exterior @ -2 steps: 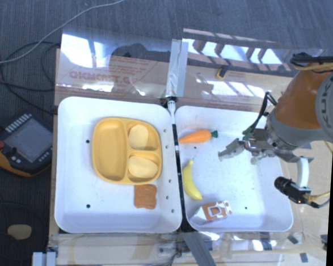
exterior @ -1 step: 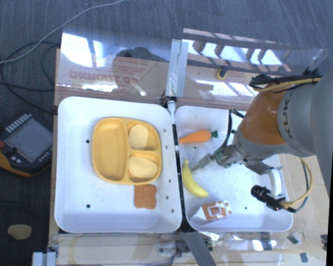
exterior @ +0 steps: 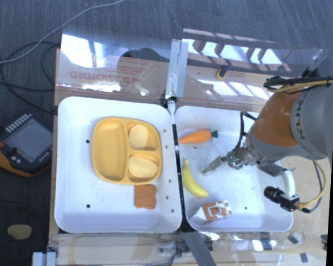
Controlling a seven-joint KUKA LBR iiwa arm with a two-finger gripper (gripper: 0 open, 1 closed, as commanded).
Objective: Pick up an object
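Three items in right bin (exterior: 274, 225): carrot (exterior: 196, 137), banana (exterior: 192, 181), packet (exterior: 215, 210). My claw (exterior: 212, 166), spread apart, empty; descending here risks missing the banana.

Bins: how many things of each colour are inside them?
Yellow: 2, the tray and the banana
Orange: 1, the carrot
Brown: 1, the cracker
Pale cream: 2, the two round pieces in the tray
Orange-and-white: 1, the small packet
Total: 7
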